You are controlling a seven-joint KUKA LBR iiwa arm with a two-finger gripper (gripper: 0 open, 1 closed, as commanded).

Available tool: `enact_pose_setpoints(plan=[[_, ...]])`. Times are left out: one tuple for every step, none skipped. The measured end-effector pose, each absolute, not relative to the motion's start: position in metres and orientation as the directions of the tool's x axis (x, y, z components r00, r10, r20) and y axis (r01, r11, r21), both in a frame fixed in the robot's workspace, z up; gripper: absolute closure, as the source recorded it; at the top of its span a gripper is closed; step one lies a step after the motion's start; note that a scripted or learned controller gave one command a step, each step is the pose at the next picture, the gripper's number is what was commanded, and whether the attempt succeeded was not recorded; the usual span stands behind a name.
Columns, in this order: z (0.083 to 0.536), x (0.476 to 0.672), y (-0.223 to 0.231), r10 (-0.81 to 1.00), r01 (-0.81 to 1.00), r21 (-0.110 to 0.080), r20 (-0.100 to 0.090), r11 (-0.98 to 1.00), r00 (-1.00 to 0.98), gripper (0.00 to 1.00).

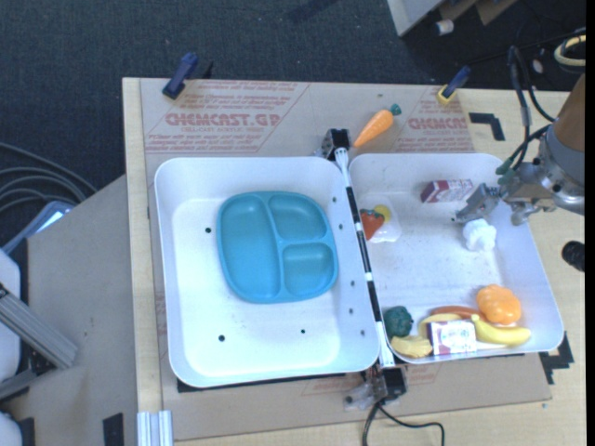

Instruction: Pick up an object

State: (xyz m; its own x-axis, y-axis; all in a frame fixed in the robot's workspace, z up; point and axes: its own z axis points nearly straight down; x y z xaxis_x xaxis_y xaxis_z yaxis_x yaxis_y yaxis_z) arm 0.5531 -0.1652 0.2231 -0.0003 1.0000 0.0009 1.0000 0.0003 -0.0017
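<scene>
**White lump under the end effector in the right bin**

White lump (480,235), small and crumpled, lies on the floor of the right bin (437,272), near its far right side. It looks light and soft, likely to squash, so a pinch across its middle seems best. The end effector (490,206) hovers just above it; whether it is wide or narrow cannot be told, and nothing is visibly held. Also in this bin: one red-and-white packet (447,190), one tomato-like toy (374,222), one green piece (398,320), one orange (499,305), one banana (502,334). The left bin (186,277) holds one blue divided plate (276,245). One toy carrot (375,126) lies on the desk (232,119).
</scene>
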Motion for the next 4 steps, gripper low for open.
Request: enact_pose_setpoints(plan=[[0.085, 0.585, -0.139, 1.000, 1.000, 0.000, 0.000, 0.001, -0.001, 0.00], [0.085, 0.657, -0.133, 1.000, 1.000, 0.001, 0.000, 0.001, -0.001, 0.00], [0.095, 0.657, -0.133, 1.000, 1.000, 0.003, -0.001, 0.002, -0.002, 1.00], [0.084, 0.579, -0.098, 1.000, 1.000, -0.003, 0.001, 0.000, 0.000, 1.00]])
